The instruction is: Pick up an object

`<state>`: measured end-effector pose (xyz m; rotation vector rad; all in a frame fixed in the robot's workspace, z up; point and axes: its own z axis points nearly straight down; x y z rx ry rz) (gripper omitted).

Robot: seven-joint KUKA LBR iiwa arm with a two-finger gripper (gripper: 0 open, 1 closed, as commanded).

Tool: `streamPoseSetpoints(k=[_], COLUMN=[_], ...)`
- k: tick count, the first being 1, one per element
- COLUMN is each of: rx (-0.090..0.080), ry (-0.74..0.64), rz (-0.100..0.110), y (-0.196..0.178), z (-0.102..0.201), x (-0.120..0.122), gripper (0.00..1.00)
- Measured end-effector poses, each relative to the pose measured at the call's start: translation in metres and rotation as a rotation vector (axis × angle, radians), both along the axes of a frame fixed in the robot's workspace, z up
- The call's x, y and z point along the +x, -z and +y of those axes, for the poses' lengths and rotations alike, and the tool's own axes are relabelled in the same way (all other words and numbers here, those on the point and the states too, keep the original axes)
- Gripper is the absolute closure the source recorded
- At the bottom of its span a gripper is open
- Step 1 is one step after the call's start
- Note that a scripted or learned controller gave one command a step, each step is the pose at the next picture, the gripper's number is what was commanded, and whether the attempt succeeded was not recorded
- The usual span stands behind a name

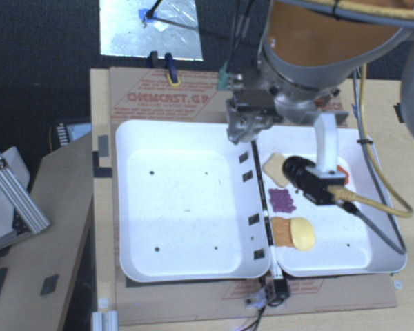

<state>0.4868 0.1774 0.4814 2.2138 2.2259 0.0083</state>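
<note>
Overhead, the grey arm with its broad orange band (331,26) reaches in from the right across two shallow white bins on a bench. Its metal two-finger gripper (245,131) hangs at the far end of the divide between the bins, above the rim; whether its tips are apart or together cannot be told from this angle, and nothing is seen between them. The candidate objects all lie in the right-hand white bin (359,254), close to its left wall: a tan, bread-like wedge (276,169) nearest the gripper, a small purple bunch-shaped piece (281,199) just in front of it, then an orange block (281,232) touching a yellow rounded lump (303,234). A black cylindrical unit on a white bracket (310,179), with a yellow cable trailing right, sits over the bin beside the tan wedge, and a red item (341,173) peeks from behind it. The left-hand white bin (179,205) lies alongside. Brown printed cardboard (165,96) lies beneath both bins.
</note>
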Motion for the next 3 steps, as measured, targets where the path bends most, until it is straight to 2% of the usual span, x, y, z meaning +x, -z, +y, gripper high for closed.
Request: streamPoseSetpoints(k=[3], rx=[0.003], ry=[-0.017], rz=[-0.003], y=[-0.032], z=[0.001], x=[0.001], gripper=[1.0])
